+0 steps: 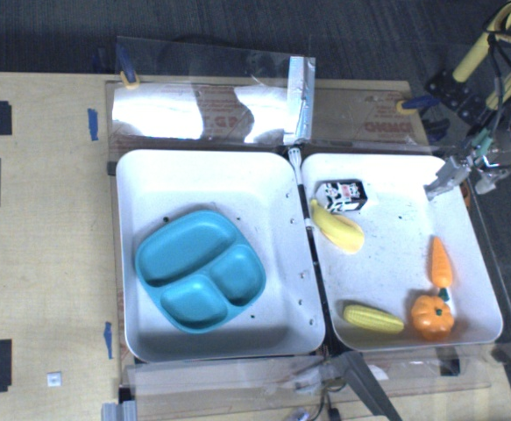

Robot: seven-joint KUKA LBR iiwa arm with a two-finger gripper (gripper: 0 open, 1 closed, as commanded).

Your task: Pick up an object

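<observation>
- A small black-and-white carton (340, 196) lies at the far left of the right bin (386, 169); its print looks like a cow pattern, but no words on it can be read.
- Red lettering runs along the brown cardboard strip (373, 123) beyond the bins, too blurred to make out.
- The gripper (448, 178) hangs over the far right corner of the right bin, small and blurred against cables; I cannot tell how its fingers stand, and nothing shows between them.
- Just near of the carton, touching or almost touching it, lies a yellow banana (337, 230), close to the wall between the bins.
- An orange carrot (440, 262) lies by the right wall, with a small orange pumpkin (432, 315) just near of it.
- A second yellow piece, perhaps a corn cob (372, 317), lies along the near wall, left of the pumpkin.
- The middle of the right bin is bare white floor, open between the things.
- The left bin (150, 178) holds a blue divided tray (201, 269), with bare floor around it.
</observation>
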